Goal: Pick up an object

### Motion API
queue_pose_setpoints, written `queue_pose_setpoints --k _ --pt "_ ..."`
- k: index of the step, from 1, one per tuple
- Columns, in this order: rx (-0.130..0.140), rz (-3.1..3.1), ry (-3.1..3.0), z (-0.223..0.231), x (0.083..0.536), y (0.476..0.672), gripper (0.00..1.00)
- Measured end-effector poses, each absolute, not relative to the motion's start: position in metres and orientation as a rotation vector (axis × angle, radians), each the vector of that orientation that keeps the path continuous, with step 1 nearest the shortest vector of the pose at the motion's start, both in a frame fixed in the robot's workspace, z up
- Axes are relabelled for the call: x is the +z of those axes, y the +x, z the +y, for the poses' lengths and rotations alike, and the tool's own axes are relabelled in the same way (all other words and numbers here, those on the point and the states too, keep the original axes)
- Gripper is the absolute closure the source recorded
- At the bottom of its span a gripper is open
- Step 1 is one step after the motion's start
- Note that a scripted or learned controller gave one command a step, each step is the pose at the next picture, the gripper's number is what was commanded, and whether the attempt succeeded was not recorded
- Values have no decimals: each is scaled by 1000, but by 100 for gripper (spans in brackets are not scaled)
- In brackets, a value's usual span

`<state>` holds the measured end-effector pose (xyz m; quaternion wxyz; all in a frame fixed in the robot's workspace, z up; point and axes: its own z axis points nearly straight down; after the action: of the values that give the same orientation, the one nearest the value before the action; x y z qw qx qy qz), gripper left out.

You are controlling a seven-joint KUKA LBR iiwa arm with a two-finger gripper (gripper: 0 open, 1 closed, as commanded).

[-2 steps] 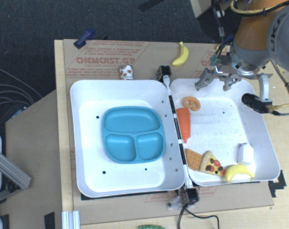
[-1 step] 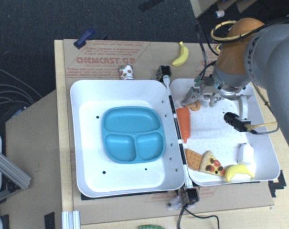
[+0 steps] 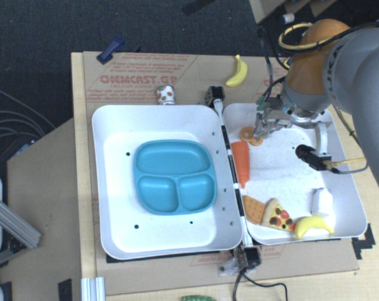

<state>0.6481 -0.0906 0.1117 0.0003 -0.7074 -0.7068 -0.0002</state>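
My gripper (image 3: 263,126) reaches down into the back left corner of the right bin (image 3: 346,187). Its tip is right beside a small tan ring-shaped piece (image 3: 249,135), touching or almost touching it. An orange carrot (image 3: 240,162) lies along the bin's left wall just in front of that. Near the front edge lie a waffle piece (image 3: 254,209), a pizza slice (image 3: 277,216) and a yellow banana (image 3: 312,226). A small white block (image 3: 322,200) sits at the right front.
The left bin (image 3: 111,168) holds a blue divided plate (image 3: 174,175). On the cardboard behind the bins lie a second banana (image 3: 237,73), a small red-and-white object (image 3: 166,94) and a blue object (image 3: 111,50). A black part with a cable (image 3: 311,157) hangs over the right bin.
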Motion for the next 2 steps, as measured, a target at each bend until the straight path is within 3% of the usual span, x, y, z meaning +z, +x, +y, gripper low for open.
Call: queue_pose_setpoints --k 1,2 --pt "-2 -2220 -2223 -90 122 649 100" --pt "-2 -2224 -2224 -136 249 667 100"
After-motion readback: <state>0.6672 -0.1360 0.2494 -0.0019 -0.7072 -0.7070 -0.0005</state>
